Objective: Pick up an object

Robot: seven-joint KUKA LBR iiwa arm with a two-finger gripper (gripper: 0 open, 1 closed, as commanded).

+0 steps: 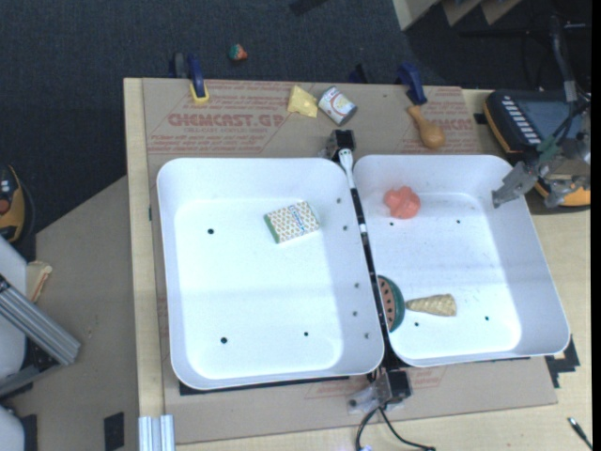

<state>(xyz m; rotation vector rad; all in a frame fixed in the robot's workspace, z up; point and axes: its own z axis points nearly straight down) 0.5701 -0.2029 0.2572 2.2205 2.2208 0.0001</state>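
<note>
Robotics lab; 2 white bins (254, 346) clamped w/ blue clamps (196, 75) on a cardboard-topped bench (235, 120); dark carpet (94, 26); aluminium framing (38, 327); loose cables (394, 430).

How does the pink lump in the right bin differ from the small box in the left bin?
The pink lump is rounded and irregular; the small box is flat and rectangular. The lump is plain pink; the box is pale with a green and blue print. The lump lies near its bin's far edge; the box sits more toward its bin's middle. Both lie loose on a white bin floor.

Pink lump (402, 202) and tan cone (432, 304) in right bin (526, 280); patterned block (292, 222) in left bin (235, 327).
</note>
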